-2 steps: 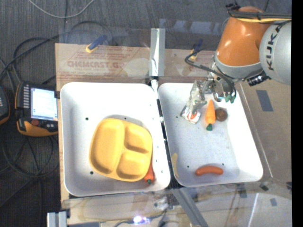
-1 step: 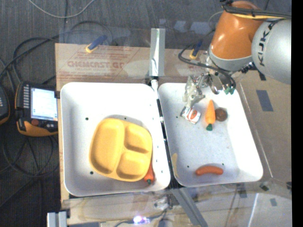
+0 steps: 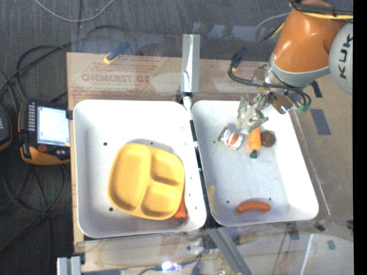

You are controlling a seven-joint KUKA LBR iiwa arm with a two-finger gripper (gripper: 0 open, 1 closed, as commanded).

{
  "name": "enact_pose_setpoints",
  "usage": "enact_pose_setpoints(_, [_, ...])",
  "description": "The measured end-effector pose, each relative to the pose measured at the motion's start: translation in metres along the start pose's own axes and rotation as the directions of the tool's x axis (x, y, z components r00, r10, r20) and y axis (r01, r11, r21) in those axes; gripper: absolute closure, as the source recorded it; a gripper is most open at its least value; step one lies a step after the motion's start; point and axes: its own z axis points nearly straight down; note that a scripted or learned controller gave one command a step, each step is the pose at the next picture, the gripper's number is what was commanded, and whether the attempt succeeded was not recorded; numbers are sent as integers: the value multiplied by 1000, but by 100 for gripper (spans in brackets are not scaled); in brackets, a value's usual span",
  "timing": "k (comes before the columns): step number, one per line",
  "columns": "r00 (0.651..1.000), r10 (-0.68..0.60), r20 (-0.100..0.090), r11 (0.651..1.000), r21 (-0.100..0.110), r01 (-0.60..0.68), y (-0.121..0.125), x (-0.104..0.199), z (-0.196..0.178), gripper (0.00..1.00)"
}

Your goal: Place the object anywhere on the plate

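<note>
**Gripper over the right bin's far cluster, plate well off at 8 o'clock**

The gripper (image 3: 252,116) hung over the far part of the right bin (image 3: 298,171), its metal fingers pointing down. Whether they were open or closed could not be told; nothing showed between them.

Three small things lay just below it. A carrot (image 3: 254,140) stood at about 6 o'clock from the fingertips, its long axis running roughly 12 to 6, tip toward the near side. A red-and-white packet (image 3: 231,137) lay at about 7 o'clock, just beside the carrot. A brown ball (image 3: 268,137) sat at about 5 o'clock, touching or nearly touching the carrot. Which of these the program meant as the object could not be told; the carrot looked likeliest, lying most directly under the tool.

A sausage (image 3: 253,207) lay well apart at the bin's near side, axis 9 to 3.

The yellow plate (image 3: 148,181) sat in the left bin (image 3: 92,119), at about 8 o'clock from the gripper, across the wall between the bins. A small orange-red thing (image 3: 180,213) peeped from under the plate's near right edge.

Judged from this, any carry would run leftward and nearer, over that wall.
</note>
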Motion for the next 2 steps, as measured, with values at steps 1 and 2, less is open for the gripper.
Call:
enact_pose_setpoints(1, [992, -122, 1, 992, 1, 122, -19, -20, 15, 100])
enact_pose_setpoints(2, [920, -391, 1, 920, -1, 391, -34, 13, -17, 100])
